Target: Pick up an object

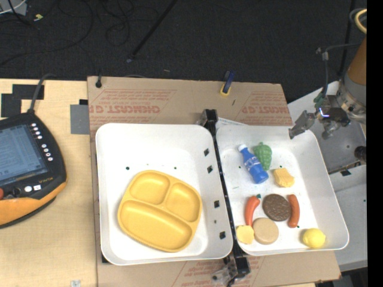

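Note:
The right bin (326,178) holds several toy foods. A blue bottle (254,164) lies beside a green vegetable (263,155), with a yellow chunk (283,177) to their right. Nearer the front are a red pepper (252,208), a brown patty (276,207), a sausage (293,210), a tan bun (265,231), a small yellow piece (245,234) and a lemon (313,238). My gripper (313,128) hangs above the bin's far right corner, clear of all the items. It is open, with nothing between its fingers.
A yellow compartment plate (160,210) lies in the left bin (119,142). A divider with black clips (215,184) separates the bins. A teach pendant (27,163) rests on the bench at the far left. Cardboard (155,103) lies under both bins.

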Controlling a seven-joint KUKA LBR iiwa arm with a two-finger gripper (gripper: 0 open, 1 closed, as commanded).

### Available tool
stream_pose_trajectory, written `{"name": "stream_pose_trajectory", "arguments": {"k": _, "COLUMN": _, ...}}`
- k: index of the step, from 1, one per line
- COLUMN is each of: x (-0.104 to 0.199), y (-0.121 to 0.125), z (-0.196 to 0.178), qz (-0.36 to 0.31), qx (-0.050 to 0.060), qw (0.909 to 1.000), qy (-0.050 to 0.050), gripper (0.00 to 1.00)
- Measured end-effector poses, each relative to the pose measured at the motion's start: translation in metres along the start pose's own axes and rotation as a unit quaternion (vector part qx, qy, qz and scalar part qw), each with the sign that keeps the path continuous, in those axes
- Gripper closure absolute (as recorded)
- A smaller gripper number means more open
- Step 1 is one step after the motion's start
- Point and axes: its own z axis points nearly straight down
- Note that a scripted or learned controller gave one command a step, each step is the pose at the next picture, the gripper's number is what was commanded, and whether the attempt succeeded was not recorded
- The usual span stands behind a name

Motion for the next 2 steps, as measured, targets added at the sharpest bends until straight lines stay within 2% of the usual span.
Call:
{"name": "stream_pose_trajectory", "arguments": {"k": 1, "x": 0.086, "y": 0.002, "z": 0.073, "qz": -0.003, "qx": 0.004, "qw": 1.0000, "qy": 0.003, "gripper": 0.00}}
{"name": "stream_pose_trajectory", "arguments": {"k": 2, "x": 0.121, "y": -0.005, "z": 0.171, "qz": 0.000, "qx": 0.002, "qw": 1.0000, "qy": 0.000, "gripper": 0.00}}
